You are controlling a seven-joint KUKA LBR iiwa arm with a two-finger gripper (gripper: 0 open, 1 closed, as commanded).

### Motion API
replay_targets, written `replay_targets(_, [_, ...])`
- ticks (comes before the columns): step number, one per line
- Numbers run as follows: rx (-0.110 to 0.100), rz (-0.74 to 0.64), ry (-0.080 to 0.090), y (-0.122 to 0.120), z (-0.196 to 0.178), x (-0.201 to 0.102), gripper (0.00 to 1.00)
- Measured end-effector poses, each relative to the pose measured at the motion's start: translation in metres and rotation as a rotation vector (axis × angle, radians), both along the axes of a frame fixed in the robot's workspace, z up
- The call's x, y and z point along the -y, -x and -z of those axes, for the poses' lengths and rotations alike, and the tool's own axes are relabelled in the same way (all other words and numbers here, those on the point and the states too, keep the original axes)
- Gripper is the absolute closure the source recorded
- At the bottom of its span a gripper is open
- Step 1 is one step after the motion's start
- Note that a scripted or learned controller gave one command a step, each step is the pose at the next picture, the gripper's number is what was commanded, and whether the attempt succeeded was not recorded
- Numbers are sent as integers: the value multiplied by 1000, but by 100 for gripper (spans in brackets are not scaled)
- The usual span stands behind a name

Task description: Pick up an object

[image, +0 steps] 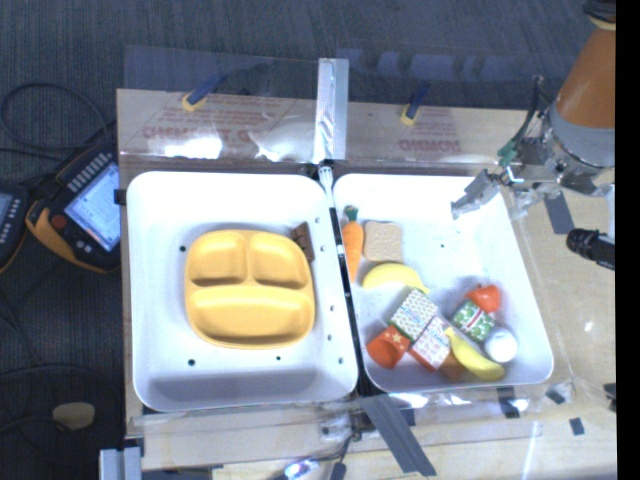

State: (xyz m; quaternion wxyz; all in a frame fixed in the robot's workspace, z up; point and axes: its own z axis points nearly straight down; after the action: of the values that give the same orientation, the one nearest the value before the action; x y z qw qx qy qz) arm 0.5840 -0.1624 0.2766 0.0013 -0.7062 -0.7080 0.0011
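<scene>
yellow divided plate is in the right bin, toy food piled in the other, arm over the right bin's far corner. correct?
Not quite. The camera view shows the yellow divided plate in the left bin, not the right. The toy food, such as the carrot and banana, is piled in the right bin. The gripper is over the right bin's far corner, as you said.

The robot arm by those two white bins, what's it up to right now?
The grey and orange arm reaches in from the right, and its gripper hangs over the upper part of the right bin with nothing between its fingers. Toy food lies piled in that bin: a carrot, a slice of bread, a banana and small cartons. The left bin holds a yellow divided plate. Nothing is picked up yet.
</scene>
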Motion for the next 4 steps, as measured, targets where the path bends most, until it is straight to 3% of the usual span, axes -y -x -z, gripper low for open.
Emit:
replay_targets(1, [-1, 71, 1, -14, 166, -28, 0])
replay_targets(2, [15, 53, 6, 20, 187, -61, 0])
replay_targets(3, [15, 52, 3, 19, 179, -62, 100])
replay_targets(4, [14, 52, 3, 20, 179, -62, 0])
